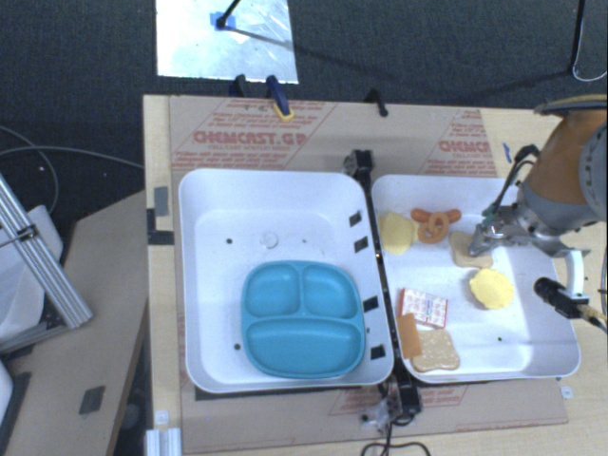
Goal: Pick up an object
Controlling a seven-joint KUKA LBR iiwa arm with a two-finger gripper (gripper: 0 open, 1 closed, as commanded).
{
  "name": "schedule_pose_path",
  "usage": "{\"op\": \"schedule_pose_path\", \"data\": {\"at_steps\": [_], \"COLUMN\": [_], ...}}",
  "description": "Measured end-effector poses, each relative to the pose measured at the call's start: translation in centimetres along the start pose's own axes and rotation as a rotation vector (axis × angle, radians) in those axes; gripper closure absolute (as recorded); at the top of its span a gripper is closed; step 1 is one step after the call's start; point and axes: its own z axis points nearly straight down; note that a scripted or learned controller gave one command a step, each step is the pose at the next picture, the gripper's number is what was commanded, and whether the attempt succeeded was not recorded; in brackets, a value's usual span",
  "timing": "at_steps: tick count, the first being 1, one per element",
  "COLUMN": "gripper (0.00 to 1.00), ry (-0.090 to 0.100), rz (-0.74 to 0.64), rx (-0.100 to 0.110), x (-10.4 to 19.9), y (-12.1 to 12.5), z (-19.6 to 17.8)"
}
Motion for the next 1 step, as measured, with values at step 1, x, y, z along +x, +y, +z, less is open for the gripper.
{"op": "schedule_pose_path", "data": {"at_steps": [1], "gripper": [1.0], "ry": [0.005], "rz": [0.002], "rx": [0.016], "x": [-1.21], "y": [-8.73], "z": [-1.5]}}
